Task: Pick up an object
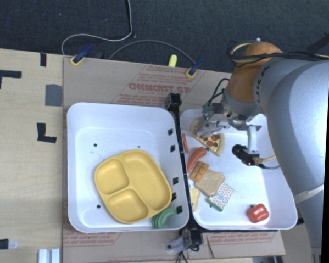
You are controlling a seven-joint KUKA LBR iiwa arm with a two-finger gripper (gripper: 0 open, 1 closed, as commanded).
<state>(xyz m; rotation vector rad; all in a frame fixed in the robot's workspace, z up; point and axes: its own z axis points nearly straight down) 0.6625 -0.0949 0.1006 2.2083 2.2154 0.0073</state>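
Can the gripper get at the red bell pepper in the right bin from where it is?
Probably yes: the red bell pepper lies alone near the right bin's front corner, nothing over it; the gripper sits over the pizza slice.

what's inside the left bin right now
The left bin holds a yellow divided plate with three compartments, and a green curved item sits by the plate's lower right corner. Whatever lies beneath the plate is covered.

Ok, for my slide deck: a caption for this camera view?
Gripper over a pizza slice in the right bin; yellow tray in the left.
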